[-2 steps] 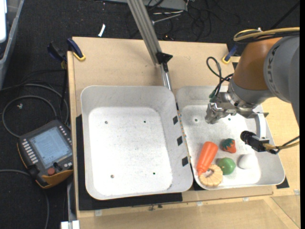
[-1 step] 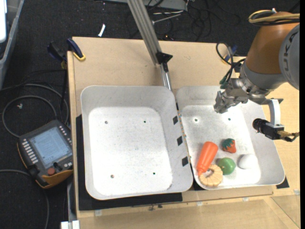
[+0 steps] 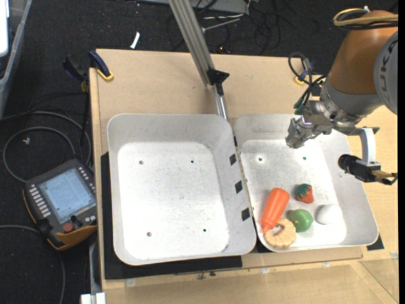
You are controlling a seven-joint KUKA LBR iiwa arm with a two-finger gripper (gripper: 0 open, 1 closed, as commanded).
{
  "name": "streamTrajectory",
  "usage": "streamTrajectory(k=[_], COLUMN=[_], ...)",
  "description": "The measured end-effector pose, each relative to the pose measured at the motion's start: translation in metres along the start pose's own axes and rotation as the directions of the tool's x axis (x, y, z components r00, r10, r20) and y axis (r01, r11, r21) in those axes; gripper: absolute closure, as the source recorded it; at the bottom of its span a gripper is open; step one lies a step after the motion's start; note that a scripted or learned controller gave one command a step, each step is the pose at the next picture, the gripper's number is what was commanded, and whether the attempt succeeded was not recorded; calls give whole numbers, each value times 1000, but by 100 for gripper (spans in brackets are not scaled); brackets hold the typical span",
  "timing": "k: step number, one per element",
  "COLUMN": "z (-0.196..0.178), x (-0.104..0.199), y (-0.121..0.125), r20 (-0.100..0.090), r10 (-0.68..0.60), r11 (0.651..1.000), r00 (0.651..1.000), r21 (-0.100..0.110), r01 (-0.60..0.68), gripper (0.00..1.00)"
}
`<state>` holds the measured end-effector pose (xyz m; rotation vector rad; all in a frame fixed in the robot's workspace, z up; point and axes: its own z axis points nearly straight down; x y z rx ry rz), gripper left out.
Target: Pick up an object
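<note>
Five small objects are sitting bunched in the near part of the right bin: one tan corn-like piece closest to the front rim, one orange carrot lying tilted and touching it, one green round item just beside the corn piece, one red and green item a little farther back, and one white ball near the right wall. Two bins are lying side by side on the bench, their inner rims touching; the left bin is showing its bare speckled floor. One gripper is hanging over the far part of the right bin, well apart from the cluster, and whether it is spread or closed cannot be told; nothing is showing between its tips. Open floor is lying between the gripper and the objects, while the cluster is crowding the front rim and the carrot is sitting near the inner wall.
</note>
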<state>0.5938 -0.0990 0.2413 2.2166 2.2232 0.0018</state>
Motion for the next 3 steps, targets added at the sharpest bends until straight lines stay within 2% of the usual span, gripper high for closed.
streamTrajectory(k=[2,3], z=[19,6], x=[95,148], y=[-32,-51], r20=[-2,-3], r10=[-4,-6], r11=[1000,1000], r00=[1000,1000], r21=[6,3], r01=[4,6], gripper=[100,100])
